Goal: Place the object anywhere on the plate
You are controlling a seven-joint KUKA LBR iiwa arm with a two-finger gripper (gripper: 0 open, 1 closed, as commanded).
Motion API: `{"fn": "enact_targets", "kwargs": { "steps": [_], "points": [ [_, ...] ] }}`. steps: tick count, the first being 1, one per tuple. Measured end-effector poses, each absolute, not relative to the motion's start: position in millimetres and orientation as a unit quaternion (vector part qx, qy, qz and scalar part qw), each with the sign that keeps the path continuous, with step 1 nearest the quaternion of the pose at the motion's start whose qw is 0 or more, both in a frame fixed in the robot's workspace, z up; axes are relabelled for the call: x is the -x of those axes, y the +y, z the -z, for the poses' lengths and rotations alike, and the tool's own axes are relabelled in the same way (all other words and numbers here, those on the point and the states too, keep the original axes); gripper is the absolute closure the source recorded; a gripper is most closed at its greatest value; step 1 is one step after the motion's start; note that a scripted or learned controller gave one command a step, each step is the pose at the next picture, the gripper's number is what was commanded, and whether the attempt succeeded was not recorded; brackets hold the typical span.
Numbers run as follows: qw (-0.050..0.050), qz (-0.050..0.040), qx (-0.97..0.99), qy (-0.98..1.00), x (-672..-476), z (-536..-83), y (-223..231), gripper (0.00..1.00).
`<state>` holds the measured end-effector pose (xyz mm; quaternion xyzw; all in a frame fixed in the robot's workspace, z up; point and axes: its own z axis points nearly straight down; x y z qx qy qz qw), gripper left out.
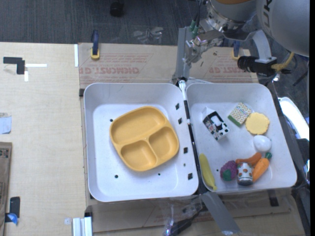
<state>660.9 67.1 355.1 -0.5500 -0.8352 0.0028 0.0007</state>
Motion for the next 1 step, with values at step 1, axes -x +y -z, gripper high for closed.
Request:
{"fn": "enact_targets", "kwargs": {
  "steps": [1],
  "points": [
    [0.001, -0.0019, 0.493, -0.87, -660.8, -391.3, -88.8, 1.0]
  ]
}}
